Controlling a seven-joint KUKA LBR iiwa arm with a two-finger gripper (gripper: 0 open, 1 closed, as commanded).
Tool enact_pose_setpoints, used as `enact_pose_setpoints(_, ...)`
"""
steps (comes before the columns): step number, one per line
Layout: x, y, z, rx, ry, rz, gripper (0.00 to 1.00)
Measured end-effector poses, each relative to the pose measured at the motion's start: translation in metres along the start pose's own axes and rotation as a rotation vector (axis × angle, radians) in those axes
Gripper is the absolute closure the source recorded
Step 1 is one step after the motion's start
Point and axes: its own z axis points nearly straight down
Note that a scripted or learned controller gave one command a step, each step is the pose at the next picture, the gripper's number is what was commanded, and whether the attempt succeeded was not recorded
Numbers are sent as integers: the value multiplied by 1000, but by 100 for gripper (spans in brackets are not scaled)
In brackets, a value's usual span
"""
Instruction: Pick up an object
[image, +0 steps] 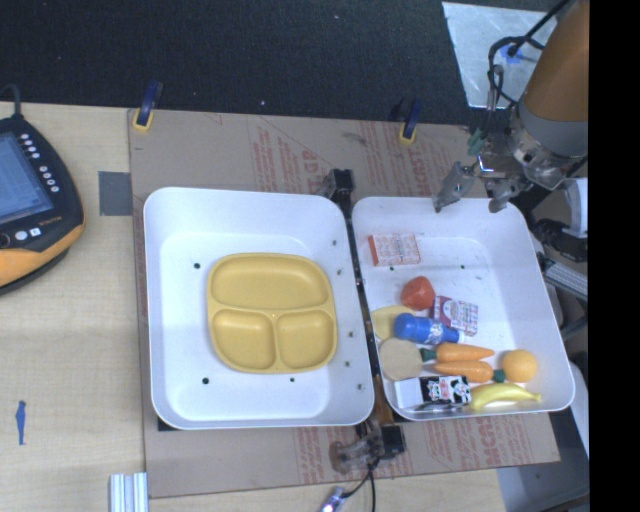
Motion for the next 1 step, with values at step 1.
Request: enact_pose_setpoints(1, 35, -71, 114, 4, 0, 0, 0)
